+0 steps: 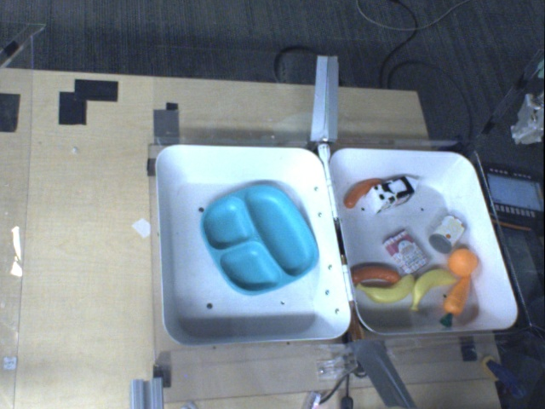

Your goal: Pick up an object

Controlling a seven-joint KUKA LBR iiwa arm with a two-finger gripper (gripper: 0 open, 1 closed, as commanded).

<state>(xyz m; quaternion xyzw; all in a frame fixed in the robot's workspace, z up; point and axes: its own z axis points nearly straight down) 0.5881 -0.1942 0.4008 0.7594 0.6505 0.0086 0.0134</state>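
Note:
The right bin (485,228) holds several small objects. An orange-red sausage (362,189) lies at its upper left beside a black and white toy (393,192). A small red and white packet (404,251) sits mid-bin, with a pale cup-like piece (448,228) to its right. A red-brown sausage (375,273) lies low on the left against a yellow banana (410,289). An orange ball (463,263) and a carrot (456,299) sit at the lower right.
The left bin (179,313) carries a blue three-compartment tray (258,236). A metal post (324,100) rises behind the seam between the bins. Cables trail on the dark floor at the back right.

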